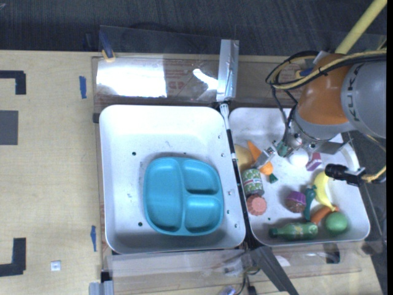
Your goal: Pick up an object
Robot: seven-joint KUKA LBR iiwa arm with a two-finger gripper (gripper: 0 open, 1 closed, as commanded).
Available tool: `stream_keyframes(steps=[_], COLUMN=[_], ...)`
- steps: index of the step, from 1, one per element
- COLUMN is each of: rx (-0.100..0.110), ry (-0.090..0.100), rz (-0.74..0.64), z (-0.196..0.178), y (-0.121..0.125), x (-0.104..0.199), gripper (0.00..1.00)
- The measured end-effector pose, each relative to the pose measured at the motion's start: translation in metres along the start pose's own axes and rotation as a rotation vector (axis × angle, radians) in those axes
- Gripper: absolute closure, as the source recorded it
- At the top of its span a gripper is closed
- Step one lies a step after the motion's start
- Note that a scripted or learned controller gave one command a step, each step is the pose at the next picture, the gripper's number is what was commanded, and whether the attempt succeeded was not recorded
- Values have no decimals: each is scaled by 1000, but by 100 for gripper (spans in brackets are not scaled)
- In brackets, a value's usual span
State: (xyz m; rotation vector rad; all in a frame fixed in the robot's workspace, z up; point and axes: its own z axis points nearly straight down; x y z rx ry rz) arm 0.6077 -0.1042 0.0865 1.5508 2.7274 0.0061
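Wooden bench (43, 183) runs under everything, w/ two shallow white bins side by side on it and dark floor beyond the far edge. Left bin (116, 134) holds a blue divided tray (182, 194), three compartments, sitting a bit toward the near side.

Right bin (362, 226) is where the clutter is. Along its left side: a small can w/ green label (252, 181), upright-ish, just beside the divider, w/ a round reddish lid or disc (257, 206) right below it. An orange piece (254, 150) lies above the can. Near the front wall a green bottle (295, 230) lies on its side. Right of that, a green ball-shaped fruit (336, 223) sits in the corner, touching an orange carrot-like piece (320, 213). A yellow banana (322, 187) stands at a tilt above those, and a purple round item (296, 200) sits to its left.

I reach in from the right, orange band (323, 100) over the bin's far right part, cables looping round the wrist. My gripper (288, 147) is low over the bin's middle, near the orange piece and apart from the banana. Whether it's open or closed, can't tell, wrist hides too much; nothing visibly held.
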Motion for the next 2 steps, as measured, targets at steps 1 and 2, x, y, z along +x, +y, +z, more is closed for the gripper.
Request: stream_keyframes(steps=[1, 2], rx=[-6, 2], ry=[-3, 0], rz=[0, 194], z=[-11, -98], y=[3, 61], x=[-1, 30], gripper=[100, 100])
